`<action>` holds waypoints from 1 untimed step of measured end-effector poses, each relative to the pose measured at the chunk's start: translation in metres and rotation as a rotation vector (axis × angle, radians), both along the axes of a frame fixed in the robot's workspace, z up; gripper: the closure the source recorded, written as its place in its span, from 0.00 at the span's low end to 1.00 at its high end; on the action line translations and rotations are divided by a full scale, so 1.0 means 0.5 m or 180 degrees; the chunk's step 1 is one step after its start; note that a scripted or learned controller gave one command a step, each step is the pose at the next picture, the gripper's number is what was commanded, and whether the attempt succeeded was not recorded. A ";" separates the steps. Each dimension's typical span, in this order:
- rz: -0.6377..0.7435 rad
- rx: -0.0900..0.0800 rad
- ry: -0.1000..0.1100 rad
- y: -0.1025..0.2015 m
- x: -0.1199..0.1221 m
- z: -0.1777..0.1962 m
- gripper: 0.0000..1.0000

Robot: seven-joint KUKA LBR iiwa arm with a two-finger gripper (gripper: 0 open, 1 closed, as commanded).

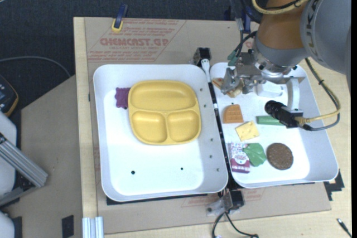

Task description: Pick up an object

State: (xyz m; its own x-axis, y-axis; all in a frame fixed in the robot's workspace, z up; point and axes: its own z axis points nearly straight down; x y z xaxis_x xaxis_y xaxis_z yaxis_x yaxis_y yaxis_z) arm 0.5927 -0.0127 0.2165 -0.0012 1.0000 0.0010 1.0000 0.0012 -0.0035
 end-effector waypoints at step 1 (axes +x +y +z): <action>-0.0003 -0.0004 -0.0020 -0.015 0.007 0.037 1.00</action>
